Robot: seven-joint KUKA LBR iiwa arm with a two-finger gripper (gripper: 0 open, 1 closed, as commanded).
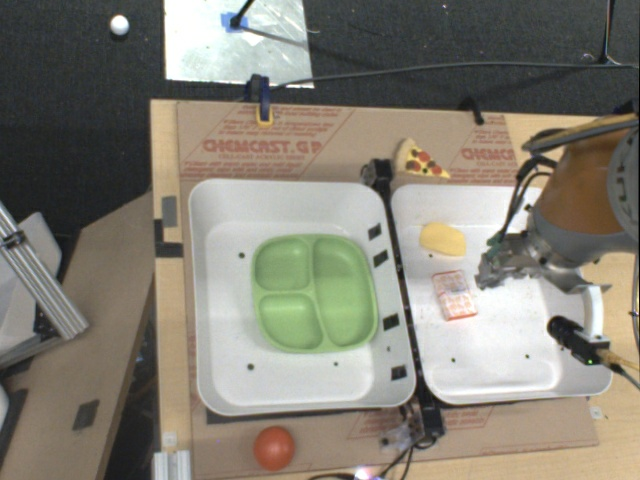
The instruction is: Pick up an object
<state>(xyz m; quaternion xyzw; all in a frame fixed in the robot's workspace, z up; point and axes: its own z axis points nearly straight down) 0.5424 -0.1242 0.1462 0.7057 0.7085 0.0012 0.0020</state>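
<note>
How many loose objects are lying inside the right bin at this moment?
2: a yellow piece near the bin's far side, and a small red-and-white packet nearer the middle. The arm may hide more on the right.

Brown protective sheet under the bins — red print reads "CHEMCAST GP" at upper left, repeated at upper right, partly cut off. Other markings — too small to read.
</note>
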